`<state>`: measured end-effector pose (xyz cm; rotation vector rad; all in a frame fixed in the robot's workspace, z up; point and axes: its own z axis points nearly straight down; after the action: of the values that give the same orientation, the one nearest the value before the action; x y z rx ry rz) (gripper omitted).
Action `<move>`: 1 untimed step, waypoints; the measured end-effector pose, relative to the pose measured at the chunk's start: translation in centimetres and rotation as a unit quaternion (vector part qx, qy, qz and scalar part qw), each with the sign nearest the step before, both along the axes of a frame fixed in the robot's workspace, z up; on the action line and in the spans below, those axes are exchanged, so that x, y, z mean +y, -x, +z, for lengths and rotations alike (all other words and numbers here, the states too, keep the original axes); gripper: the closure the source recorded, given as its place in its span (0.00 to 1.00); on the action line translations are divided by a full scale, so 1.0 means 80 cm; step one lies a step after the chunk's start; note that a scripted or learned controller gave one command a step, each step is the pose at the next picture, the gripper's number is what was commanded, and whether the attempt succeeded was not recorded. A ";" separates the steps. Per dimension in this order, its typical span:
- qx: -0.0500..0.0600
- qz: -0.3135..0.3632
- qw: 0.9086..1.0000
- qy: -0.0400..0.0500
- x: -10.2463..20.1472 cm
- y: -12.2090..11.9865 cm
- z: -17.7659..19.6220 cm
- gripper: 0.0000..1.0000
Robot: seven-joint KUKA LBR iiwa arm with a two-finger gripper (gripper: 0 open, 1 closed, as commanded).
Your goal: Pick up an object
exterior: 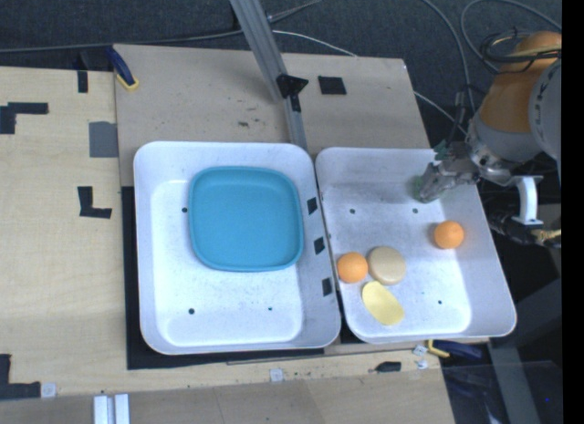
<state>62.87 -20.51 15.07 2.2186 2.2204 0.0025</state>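
Observation:
The right bin [365,180] holds an orange ball [448,234] near its right wall. Lower down sit a second orange ball [352,267], a beige round piece [387,264] touching it, and a yellow oval piece [382,304] just below. My gripper [428,186] hangs over the upper right part of this bin, above and left of the first orange ball. Nothing shows between its fingers.
The left bin [164,258] carries a square blue plate [245,217]. A grey metal pole [265,44] slants across the back of the bench. Cables trail over the dark floor at the upper right.

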 end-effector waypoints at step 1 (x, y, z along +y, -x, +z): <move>0.000 0.000 1.000 0.000 0.002 -0.009 0.055 1.00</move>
<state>63.56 -20.35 19.50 2.2188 2.2204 0.0024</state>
